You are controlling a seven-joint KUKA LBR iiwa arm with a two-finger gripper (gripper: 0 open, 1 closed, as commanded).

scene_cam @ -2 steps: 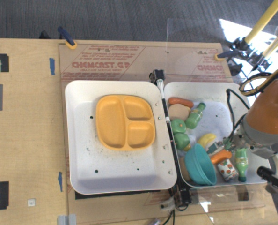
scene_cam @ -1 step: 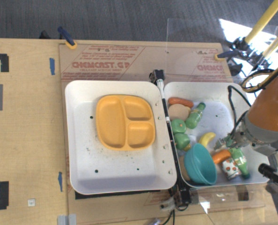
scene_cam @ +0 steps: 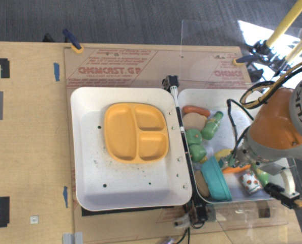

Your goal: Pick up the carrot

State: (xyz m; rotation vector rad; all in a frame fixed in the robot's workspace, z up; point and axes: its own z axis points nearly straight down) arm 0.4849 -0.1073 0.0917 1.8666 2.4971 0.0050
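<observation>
The carrot (scene_cam: 236, 169) is a small orange stick lying in the right bin (scene_cam: 227, 96), just right of a teal bowl (scene_cam: 215, 180). My gripper (scene_cam: 241, 161) hangs directly over the carrot's upper side, under the arm's orange band (scene_cam: 275, 123). The wrist hides where gripper and carrot meet, so I cannot see whether they touch.
The right bin is crowded: a red sausage (scene_cam: 195, 110), a tan slice (scene_cam: 193, 120), a green bottle (scene_cam: 212, 125), green peppers (scene_cam: 195, 137), a yellow piece (scene_cam: 223, 154) and a spotted can (scene_cam: 249, 183). A yellow divided plate (scene_cam: 136, 132) sits in the left bin (scene_cam: 85, 151).
</observation>
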